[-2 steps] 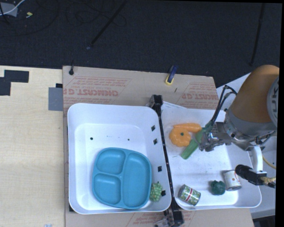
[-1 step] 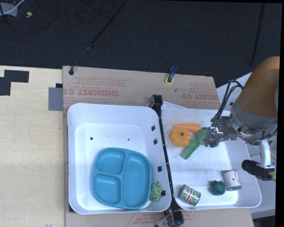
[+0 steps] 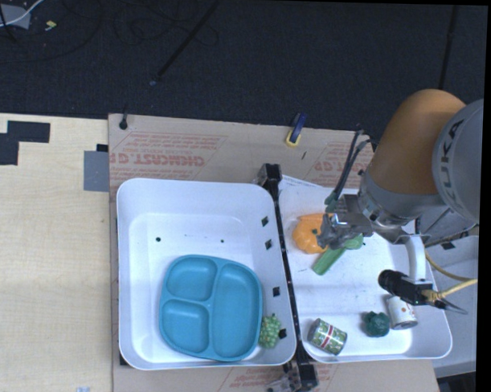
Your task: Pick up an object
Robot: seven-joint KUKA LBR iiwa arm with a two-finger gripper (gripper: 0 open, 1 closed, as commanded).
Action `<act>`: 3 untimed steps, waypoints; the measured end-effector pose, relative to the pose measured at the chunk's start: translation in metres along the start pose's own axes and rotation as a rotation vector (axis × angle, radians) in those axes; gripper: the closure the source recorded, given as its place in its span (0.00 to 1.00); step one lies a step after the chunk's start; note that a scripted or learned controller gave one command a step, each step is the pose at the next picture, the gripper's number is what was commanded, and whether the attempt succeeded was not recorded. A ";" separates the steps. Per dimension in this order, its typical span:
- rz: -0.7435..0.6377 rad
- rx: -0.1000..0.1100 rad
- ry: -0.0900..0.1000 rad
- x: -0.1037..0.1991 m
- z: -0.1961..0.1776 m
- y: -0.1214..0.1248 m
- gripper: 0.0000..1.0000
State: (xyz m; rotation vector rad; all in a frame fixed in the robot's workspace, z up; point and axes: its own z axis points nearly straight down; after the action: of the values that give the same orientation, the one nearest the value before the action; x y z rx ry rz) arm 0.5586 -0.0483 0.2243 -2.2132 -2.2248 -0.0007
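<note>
My gripper (image 3: 338, 229) hangs low over the back part of the right bin (image 3: 433, 344). An orange rounded object (image 3: 307, 232) lies just to its left, touching or nearly touching it. A green stick-shaped object (image 3: 329, 259) slants out from right under the gripper toward the bin's middle. Whether the stick is between the fingers is hidden by the wrist.
In the right bin's front part lie a small can with a green and red label (image 3: 327, 336), a dark green lump (image 3: 376, 323) and a pale little can (image 3: 401, 311). The left bin (image 3: 149, 204) holds a blue divided plate (image 3: 209, 307) and a green grape cluster (image 3: 270, 332) at its front right corner.
</note>
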 end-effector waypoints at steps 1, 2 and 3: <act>0.000 0.001 0.000 0.058 0.005 0.006 1.00; 0.000 0.001 0.000 0.109 0.013 0.022 1.00; 0.001 -0.002 -0.001 0.152 -0.009 0.046 1.00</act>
State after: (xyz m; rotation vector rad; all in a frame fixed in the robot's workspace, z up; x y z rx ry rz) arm 0.6042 0.1036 0.2338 -2.2159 -2.2253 -0.0026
